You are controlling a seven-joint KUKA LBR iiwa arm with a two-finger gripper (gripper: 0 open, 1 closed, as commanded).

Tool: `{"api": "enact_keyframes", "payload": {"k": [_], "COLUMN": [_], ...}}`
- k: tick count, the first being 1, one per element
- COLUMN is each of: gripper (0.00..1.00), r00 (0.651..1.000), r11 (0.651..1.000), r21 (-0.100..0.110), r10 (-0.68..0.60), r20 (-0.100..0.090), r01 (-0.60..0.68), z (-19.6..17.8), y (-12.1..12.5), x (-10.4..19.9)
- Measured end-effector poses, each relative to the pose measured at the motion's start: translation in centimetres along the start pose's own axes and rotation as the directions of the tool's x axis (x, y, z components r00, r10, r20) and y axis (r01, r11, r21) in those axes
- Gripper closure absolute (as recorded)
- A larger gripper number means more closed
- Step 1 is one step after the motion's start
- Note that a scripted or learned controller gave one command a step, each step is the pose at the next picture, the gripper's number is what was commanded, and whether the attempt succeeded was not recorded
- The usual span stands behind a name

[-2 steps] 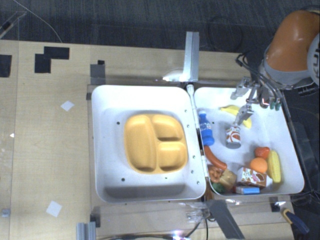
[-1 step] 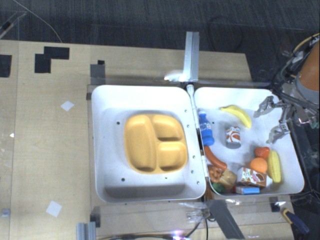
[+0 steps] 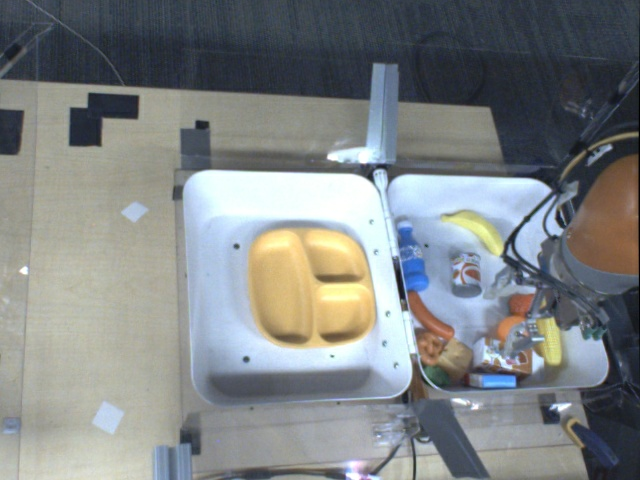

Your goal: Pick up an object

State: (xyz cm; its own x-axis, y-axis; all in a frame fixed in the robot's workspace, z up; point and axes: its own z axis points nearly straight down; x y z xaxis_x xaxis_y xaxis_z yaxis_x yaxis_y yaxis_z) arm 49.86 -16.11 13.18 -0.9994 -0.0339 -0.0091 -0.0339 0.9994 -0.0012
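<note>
The desk (image 3: 90,298) is pale wood and carries two shallow white bins side by side near its right end. The left bin (image 3: 215,268) holds a yellow divided tray (image 3: 308,286) lying flat at its middle. The right bin (image 3: 430,193) is crowded with small things. The grey arm (image 3: 600,233) with its orange band comes in over that bin's right edge, and its pincer (image 3: 525,333) hangs low over the bin's near right corner; how it stands, open or closed, I cannot tell from here, as cables and toys crowd around it.

A banana (image 3: 475,230) lies toward the bin's far side. A blue bottle (image 3: 410,263) rests along the left wall. A red sausage (image 3: 432,315) lies slantwise below the bottle. A small can (image 3: 466,273) sits near the bin's middle. A corn cob (image 3: 549,340) lies just beside the pincer, at the right wall. A blue-and-white carton (image 3: 492,379) rests against the near wall, with a brownish lump (image 3: 455,356) just left of it.
</note>
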Motion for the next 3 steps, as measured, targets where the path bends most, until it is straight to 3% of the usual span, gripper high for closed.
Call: {"api": "enact_keyframes", "payload": {"k": [1, 2, 3], "gripper": [0.00, 0.00, 0.00], "r00": [0.993, 0.972, 0.755], "r11": [0.993, 0.972, 0.756], "r21": [0.002, 0.001, 0.023], "r10": [0.114, 0.233, 0.655], "r20": [0.031, 0.003, -0.032], "r01": [-0.114, -0.233, -0.654], "z": [1.8, 4.5, 4.2], "y": [1.9, -5.0, 2.0], "x": [-10.9, -12.4, -14.3]}}
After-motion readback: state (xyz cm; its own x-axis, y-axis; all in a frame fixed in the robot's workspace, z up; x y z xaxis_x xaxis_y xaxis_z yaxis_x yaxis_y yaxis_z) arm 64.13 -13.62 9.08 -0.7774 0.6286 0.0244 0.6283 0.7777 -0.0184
